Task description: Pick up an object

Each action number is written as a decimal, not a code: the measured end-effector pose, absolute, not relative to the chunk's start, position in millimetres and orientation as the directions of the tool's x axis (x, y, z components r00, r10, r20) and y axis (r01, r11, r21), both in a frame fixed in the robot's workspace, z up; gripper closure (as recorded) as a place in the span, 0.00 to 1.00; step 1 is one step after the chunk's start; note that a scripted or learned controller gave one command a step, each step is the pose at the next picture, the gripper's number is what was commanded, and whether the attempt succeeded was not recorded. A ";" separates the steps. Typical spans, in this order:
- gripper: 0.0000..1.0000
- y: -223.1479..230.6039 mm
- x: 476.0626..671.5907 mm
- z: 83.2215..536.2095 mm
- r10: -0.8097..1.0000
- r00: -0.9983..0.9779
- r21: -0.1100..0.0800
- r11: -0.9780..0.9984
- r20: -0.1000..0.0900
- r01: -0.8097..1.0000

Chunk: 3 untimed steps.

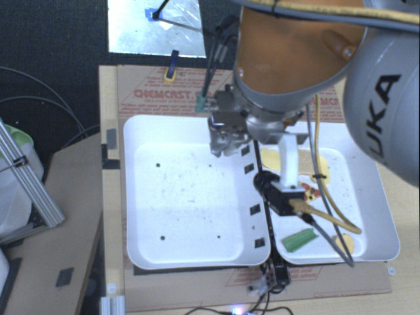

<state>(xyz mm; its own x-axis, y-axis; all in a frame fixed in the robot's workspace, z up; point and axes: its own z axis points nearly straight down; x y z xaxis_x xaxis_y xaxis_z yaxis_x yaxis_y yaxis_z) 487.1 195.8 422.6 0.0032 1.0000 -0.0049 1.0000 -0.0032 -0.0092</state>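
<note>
My gripper (225,144) hangs over the far right corner of the left white bin (141,176), close to the wall between the two bins. Nothing shows beneath it on the bin floor. In the right bin (374,202) a green block (298,239) lies near the front edge. A small orange-red piece (310,190) sits mid-bin, and a pale yellow flat thing (304,160) lies further back, partly hidden by the arm. Another yellow piece (346,243) rests at the front right under the cables.
The big grey and orange arm (308,38) covers the back of the right bin. Yellow cables (331,212) trail across that bin. A cardboard sheet (157,94) lies under both bins. A metal frame (26,176) stands at the left.
</note>
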 end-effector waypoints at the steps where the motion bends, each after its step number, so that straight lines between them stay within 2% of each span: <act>1: 1.00 125.1 486.8 372.6 1.000 0.006 -0.003 -0.006 -0.003 1.000; 2: 1.00 129.4 487.8 386.5 1.000 -0.005 0.005 0.005 0.002 1.000; 3: 1.00 113.7 487.3 493.5 1.000 -0.003 0.015 0.003 0.004 1.000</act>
